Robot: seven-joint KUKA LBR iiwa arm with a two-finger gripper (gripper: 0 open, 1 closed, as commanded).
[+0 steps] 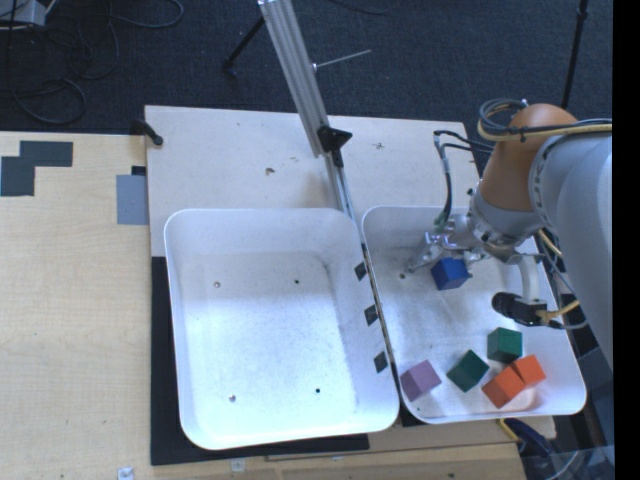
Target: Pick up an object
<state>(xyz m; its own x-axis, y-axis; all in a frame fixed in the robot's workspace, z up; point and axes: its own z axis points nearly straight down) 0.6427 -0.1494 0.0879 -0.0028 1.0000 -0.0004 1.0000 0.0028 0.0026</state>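
My gripper (450, 258) hangs over the upper part of the right bin (560, 403), below the grey arm and its orange band. A blue cube (451, 274) sits tilted between its fingers, and the gripper is shut on it. Lower in the same bin lie a purple cube (420, 379), two dark green cubes (467, 370) (505, 345) and an orange block (513, 380).
The left bin (175, 268) lies beside the right one, with a shared wall and black clips between them. A slanted metal rail (300, 78) rises behind the bins. Cables and a black part (520, 308) hang at the arm's right side.
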